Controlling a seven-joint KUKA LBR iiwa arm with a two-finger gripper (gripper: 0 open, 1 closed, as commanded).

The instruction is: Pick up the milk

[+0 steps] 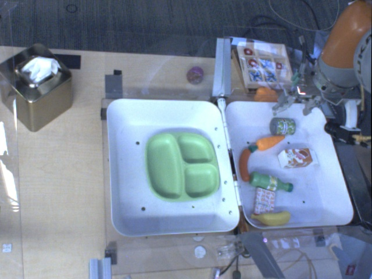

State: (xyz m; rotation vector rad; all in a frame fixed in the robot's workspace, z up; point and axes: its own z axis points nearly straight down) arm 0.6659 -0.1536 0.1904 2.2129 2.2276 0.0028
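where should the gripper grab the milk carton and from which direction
The milk carton lies flat in the right bin, apart from the carrot and green bottle. Probably best to come straight down and close across its shorter width, near the middle. Its long sides look free, so the fingers should have room. The gripper is above the bin's far edge.

Open floor surrounds the milk carton (296,158); carrot (271,143) lies nearest.

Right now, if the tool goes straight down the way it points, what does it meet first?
Probably the can, lying just below the tool near the right bin's top edge; depth is unclear. The milk lies farther on.
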